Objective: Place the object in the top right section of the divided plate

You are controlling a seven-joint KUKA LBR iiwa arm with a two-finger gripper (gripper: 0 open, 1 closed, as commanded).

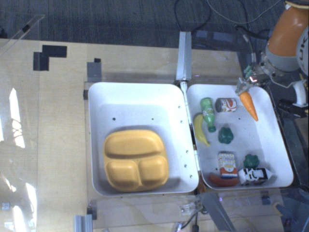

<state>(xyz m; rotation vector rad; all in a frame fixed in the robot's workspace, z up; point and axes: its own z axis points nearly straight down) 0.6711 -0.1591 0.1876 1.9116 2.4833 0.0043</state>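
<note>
The yellow divided plate (136, 158) lies in the left bin (101, 105), with one long section at the back and two smaller ones at the front. My gripper (244, 85) is at the back of the right bin (282, 149), far right of the plate. It is shut on the thick end of an orange carrot (249, 105), which hangs tilted from the fingertips with its point toward the front right.
In the right bin lie a green bottle (208, 113), a can (226, 105), a banana (200, 129), a green pepper (225, 135), a small box (226, 163), broccoli (250, 160), a sausage (223, 180) and a black-and-white carton (254, 175). A metal divider post (184, 57) stands between the bins.
</note>
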